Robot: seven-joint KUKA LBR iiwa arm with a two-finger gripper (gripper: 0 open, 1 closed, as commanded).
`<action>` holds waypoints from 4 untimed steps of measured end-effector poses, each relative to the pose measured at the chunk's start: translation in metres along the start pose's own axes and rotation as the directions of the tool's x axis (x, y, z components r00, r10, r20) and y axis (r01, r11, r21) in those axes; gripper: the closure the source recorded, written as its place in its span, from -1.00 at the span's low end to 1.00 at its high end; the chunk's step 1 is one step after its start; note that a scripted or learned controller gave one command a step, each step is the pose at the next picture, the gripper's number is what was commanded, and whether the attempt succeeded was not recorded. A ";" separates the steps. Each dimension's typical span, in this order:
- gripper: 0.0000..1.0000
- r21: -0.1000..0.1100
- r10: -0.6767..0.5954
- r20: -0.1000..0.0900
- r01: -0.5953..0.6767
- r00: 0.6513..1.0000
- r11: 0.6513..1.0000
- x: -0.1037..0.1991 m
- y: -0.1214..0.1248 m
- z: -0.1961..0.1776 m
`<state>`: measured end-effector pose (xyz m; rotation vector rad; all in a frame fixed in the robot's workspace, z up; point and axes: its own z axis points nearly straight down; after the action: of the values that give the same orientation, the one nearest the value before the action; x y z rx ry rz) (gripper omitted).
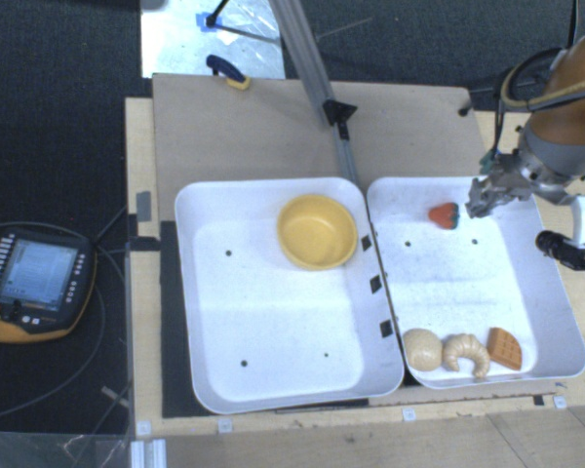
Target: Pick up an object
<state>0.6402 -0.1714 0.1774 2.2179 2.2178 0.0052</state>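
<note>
A small red strawberry-like object (445, 215) lies near the far edge of the right bin (526, 261). My gripper (480, 201) hangs just to its right, low over the bin, with nothing visible between its fingers. Along the right bin's near edge lie a pale round bun (421, 349), a croissant (467, 353) and a brown waffle piece (504, 348). A yellow bowl (317, 231) sits at the far right of the left bin (234, 339).
A metal pole (307, 52) slants across the board behind the bins. A teach pendant (31, 283) lies on the floor at the left. A black part of the arm (564, 250) juts over the right bin's right rim.
</note>
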 end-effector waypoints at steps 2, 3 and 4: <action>1.00 0.000 -0.001 0.000 0.001 1.000 1.000 -0.004 0.004 -0.117; 1.00 0.007 -0.004 -0.002 0.004 1.000 1.000 0.044 -0.009 -0.098; 1.00 0.005 -0.004 -0.002 0.004 1.000 1.000 0.094 -0.021 -0.101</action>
<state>0.6188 -0.0770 0.2779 2.2163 2.2259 0.0020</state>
